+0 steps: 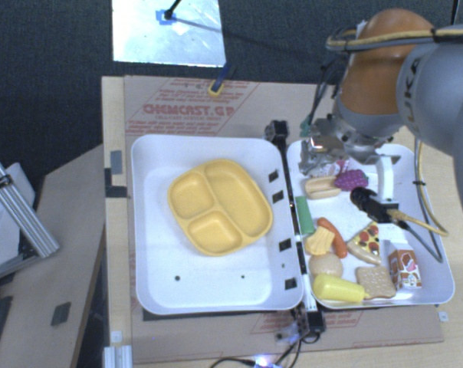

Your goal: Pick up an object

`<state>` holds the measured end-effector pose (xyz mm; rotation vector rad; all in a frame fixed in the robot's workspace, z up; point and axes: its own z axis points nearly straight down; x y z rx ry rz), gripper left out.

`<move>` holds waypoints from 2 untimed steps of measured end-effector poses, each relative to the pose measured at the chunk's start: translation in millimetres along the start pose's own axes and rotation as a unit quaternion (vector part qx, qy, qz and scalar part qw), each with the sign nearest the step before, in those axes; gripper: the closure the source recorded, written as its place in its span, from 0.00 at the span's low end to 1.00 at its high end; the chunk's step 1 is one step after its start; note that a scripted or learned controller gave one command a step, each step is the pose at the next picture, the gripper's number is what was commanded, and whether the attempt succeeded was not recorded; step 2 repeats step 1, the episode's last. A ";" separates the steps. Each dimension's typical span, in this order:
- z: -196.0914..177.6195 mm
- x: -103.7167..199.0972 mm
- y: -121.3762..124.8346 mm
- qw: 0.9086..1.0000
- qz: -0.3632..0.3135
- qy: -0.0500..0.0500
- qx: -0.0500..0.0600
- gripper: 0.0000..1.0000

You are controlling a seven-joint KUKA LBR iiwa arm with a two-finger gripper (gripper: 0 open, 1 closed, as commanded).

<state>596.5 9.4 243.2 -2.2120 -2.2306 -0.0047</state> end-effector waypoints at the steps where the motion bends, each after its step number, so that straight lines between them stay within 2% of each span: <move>1: 18.7 33.4 10.2 1.000 0.000 -0.001 0.001 1.00; 2: 18.7 33.4 10.2 1.000 0.000 -0.001 0.001 1.00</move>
